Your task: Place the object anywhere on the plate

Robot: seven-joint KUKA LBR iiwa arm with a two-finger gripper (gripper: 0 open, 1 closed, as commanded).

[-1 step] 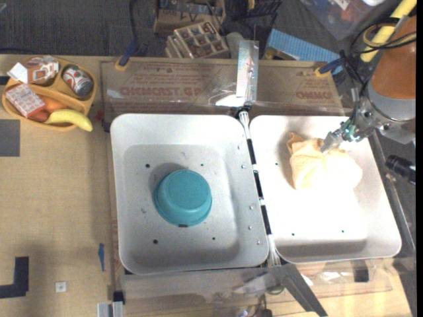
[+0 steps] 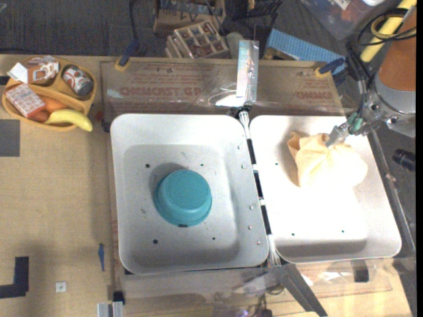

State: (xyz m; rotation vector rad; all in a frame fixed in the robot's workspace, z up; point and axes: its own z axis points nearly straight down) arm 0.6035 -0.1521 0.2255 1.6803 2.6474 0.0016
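Here, the gripper (image 2: 336, 135) meets a crumpled yellow cloth (image 2: 317, 158) in the right bin (image 2: 330, 236).

The cloth lies in the far part of the right bin, with the gripper at its upper right edge; its opening cannot be told. A teal plate (image 2: 184, 197), upside down like a bowl, sits mid left bin (image 2: 132, 144), well apart from the cloth. A fruit tray (image 2: 46, 91) rests on the worktop (image 2: 53, 210) beyond the left bin's far left corner.

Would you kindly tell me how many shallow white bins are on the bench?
2. The left shallow white bin holds a round teal plate; the right shallow white bin holds a crumpled pale yellow cloth, with the gripper at the cloth's upper edge.
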